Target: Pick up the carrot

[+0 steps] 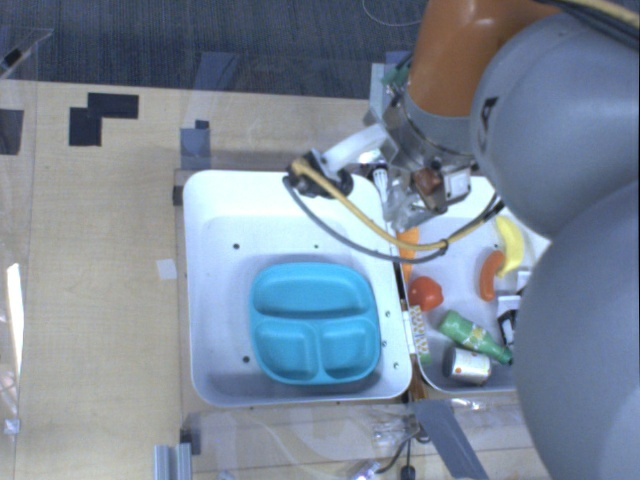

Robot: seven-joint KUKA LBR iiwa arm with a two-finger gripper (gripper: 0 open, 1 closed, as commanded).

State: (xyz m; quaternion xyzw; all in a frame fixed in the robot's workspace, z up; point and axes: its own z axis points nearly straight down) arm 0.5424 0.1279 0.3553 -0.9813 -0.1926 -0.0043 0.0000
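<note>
The smooth white left bin holds a glossy blue plate with three rounded compartments and wide bare floor around it. The gripper hangs over the divide between the bins; I cannot tell its state. The carrot, a short orange stub, lies in the crowded right bin beside a banana, a tomato, a green bottle and a can.
</note>
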